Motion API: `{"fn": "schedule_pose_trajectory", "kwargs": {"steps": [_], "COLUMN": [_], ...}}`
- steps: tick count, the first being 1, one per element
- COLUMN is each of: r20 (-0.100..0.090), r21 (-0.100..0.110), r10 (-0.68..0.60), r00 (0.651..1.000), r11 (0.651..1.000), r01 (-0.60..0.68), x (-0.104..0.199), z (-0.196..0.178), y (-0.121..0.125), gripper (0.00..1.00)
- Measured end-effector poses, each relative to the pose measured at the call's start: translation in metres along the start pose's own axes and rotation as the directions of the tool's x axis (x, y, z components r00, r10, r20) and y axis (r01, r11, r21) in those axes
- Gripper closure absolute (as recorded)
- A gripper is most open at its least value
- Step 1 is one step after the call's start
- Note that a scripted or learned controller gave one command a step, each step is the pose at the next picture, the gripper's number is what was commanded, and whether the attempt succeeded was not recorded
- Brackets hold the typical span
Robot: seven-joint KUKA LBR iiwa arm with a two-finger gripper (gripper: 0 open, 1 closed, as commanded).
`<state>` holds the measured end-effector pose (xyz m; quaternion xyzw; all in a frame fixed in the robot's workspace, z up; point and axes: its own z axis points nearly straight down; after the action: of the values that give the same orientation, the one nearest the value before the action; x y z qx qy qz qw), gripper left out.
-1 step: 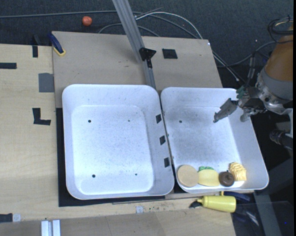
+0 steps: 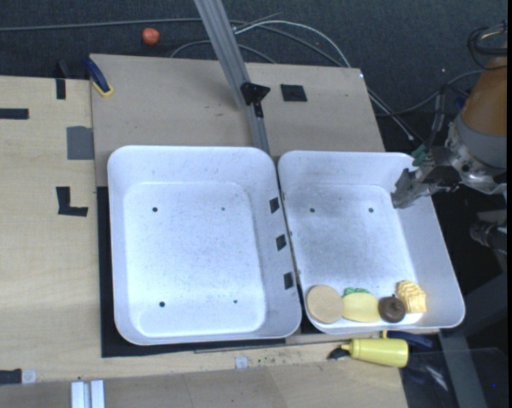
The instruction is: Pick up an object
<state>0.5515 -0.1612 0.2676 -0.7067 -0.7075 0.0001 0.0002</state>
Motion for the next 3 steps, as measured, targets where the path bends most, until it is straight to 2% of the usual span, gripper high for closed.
{"fn": "schedule_pose_trajectory", "kwargs": {"steps": [1,2,3], "r20": [0.000,0.000,-0.001], "r21": [-0.002,0.004,-0.004], "r10": [-0.004,0.000,-0.003], "r00": [1.000,1.000,1.000], "r11": [1.000,1.000,1.000], "r01": [0.004,0.000,0.003], "x": [0.050,0.062,0.102], "z": [-0.022,0.019,-0.030], "y": [0.042,0.074,0.076], "gripper": [1.00,1.00,1.00]}}
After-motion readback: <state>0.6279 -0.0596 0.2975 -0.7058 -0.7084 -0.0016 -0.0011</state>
